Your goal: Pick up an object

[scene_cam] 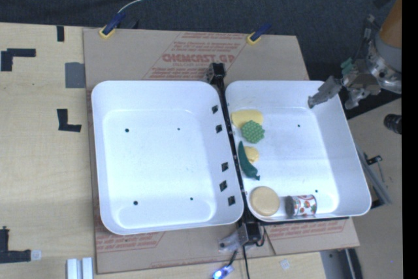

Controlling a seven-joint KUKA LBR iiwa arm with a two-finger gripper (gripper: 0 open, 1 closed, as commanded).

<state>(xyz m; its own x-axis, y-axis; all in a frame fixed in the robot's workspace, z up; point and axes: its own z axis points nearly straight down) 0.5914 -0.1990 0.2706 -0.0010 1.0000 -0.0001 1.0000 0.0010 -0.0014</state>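
My claw (333, 93) at right frame edge, above right white bin's (339, 115) upper corner; opening: cannot tell, nothing visibly held. Risk: small red-labelled can (301, 206) rolling away, hugging wall.

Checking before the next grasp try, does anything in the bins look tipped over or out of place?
Only the small can, which lies on its side at the near edge of the right bin, beside the round tan object. Nothing looks spilled or damaged.

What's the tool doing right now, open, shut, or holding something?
Tool: over the right bin's far right corner, nothing seen in its grasp; open or shut cannot be told.
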